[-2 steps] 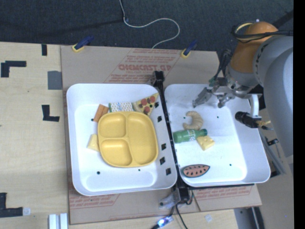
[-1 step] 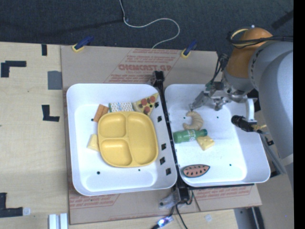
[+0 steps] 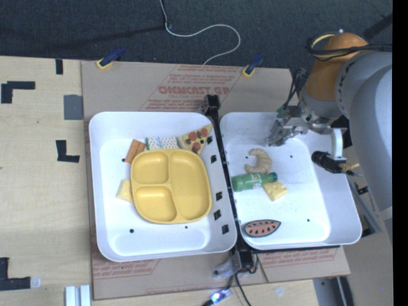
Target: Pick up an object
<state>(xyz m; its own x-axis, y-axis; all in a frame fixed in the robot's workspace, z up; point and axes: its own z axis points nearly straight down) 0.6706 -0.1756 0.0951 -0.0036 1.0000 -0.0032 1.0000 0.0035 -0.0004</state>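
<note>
The things open to picking lie in the right bin (image 3: 331, 225): a pale tan croissant (image 3: 259, 160), curved, near the bin's middle; just below it a green bottle (image 3: 253, 182) on its side, its pale cap end toward the right and touching a yellow cheese wedge (image 3: 275, 190); a watermelon slice (image 3: 262, 227), red with dark seeds and a green rind, near the bin's front edge, well apart from the rest.

The left bin (image 3: 105, 234) holds a yellow divided plate (image 3: 171, 185) with three compartments, filling most of its middle; tucked under the plate's far and left rims are an orange stick-like piece (image 3: 134, 150), a patterned flat item (image 3: 161, 143), a pizza slice (image 3: 196, 138) toward the bin's far right corner, and a yellow wedge (image 3: 123, 190) at the plate's left.

The gripper (image 3: 278, 136) is low over the far part of the right bin, above and to the right of the croissant and apart from it; nothing shows between its fingers, and whether they are spread or pressed together I cannot tell; the grey arm with its orange band (image 3: 325, 75) comes in over the bin's far right corner.

The right bin's right half and far left corner are bare white floor; the left bin has open floor along its front edge; both bins sit on a cardboard sheet (image 3: 185, 85) on the surface (image 3: 38, 203), touching along a dark seam.
</note>
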